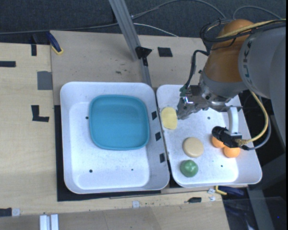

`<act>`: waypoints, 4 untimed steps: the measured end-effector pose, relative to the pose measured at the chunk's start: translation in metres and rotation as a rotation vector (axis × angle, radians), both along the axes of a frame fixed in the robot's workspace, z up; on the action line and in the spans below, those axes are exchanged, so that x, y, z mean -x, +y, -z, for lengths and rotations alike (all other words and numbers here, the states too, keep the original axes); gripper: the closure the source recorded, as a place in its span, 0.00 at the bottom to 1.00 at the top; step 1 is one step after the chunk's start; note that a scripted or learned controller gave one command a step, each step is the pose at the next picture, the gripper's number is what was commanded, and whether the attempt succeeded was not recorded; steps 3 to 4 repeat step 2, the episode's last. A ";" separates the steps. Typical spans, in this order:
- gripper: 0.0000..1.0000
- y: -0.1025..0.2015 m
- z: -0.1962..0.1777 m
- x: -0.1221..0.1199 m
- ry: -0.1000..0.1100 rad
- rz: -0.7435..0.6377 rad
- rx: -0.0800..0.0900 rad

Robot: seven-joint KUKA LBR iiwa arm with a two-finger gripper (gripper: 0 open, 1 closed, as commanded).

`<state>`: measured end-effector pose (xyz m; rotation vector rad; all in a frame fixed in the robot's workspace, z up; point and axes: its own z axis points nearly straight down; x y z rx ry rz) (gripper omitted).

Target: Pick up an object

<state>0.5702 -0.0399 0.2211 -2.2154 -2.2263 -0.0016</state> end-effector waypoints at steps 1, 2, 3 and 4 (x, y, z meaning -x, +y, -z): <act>1.00 0.057 0.007 0.005 0.001 0.000 0.000; 1.00 0.120 -0.001 0.010 0.001 -0.001 0.000; 1.00 0.120 -0.001 0.010 0.001 -0.001 0.000; 1.00 0.120 -0.001 0.010 0.001 -0.001 0.000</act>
